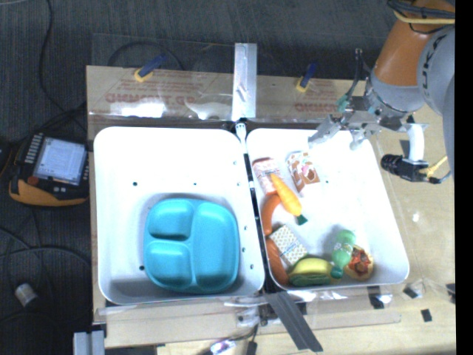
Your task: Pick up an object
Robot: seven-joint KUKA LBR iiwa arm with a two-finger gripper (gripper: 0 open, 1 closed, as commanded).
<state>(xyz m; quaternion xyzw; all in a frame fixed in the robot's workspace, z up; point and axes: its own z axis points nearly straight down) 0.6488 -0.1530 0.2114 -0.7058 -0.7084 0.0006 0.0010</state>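
My gripper (341, 134) hangs over the far edge of the right bin (369, 198), its two fingers spread open with nothing between them. Below it in the bin lie a small snack packet (302, 170), a wrapped bar (263, 172) and an orange carrot (287, 194). Nearer the front edge sit a checkered packet (287, 244), a yellow banana (310, 270), a green bottle (342, 248) and an orange-red toy (360, 263). A reddish-orange piece (269, 211) lies along the bin's left wall.
The left bin (126, 161) holds a teal divided tray (191, 243). A metal divider post (244, 80) stands behind the bins. A handheld device (53, 165) lies on the floor to the left. A black fitting (403, 166) sticks out beside the arm.
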